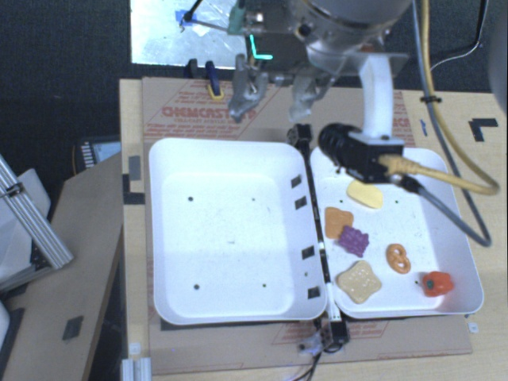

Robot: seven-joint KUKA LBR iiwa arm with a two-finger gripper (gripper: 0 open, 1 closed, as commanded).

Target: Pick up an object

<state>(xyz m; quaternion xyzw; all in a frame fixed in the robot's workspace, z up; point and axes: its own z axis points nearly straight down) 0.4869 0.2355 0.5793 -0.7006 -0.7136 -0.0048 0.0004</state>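
Claw (274, 101) hangs spread and empty above the bins' far edge; it should travel nearward and right, then descend squarely over the isolated yellow piece (365, 194).

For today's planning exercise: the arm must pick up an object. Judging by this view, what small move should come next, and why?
Probably shift the gripper toward the right bin before descending. It hangs open above the bins' far edge with nothing between its fingers, while the pieces, including the yellow piece and purple block, lie in that bin.
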